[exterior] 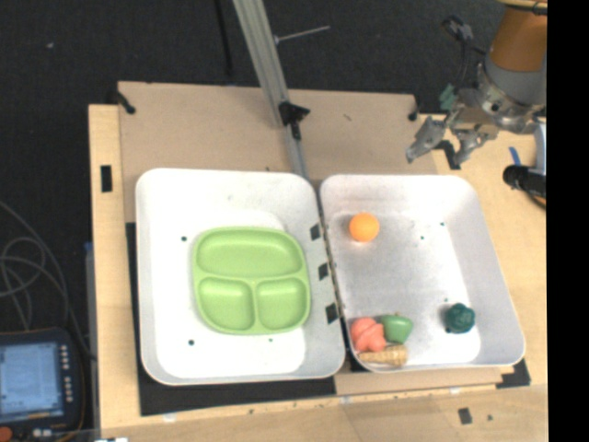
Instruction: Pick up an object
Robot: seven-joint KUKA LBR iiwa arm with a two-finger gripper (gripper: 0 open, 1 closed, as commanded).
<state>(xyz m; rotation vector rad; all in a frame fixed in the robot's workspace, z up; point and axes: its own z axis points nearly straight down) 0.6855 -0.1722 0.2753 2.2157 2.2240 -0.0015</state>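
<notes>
No text, label, brand, number or sign can be read on anything in view.

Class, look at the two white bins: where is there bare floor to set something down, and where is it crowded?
Right bin: bare across the middle, between the orange ball at its far left and the dark green object near the right wall. Its near-left corner is crowded with a pink, green and tan cluster. Left bin: the green tray leaves only a border.

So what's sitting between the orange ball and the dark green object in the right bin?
Nothing: camera view shows bare bin floor between the orange ball and the dark green object.
</notes>
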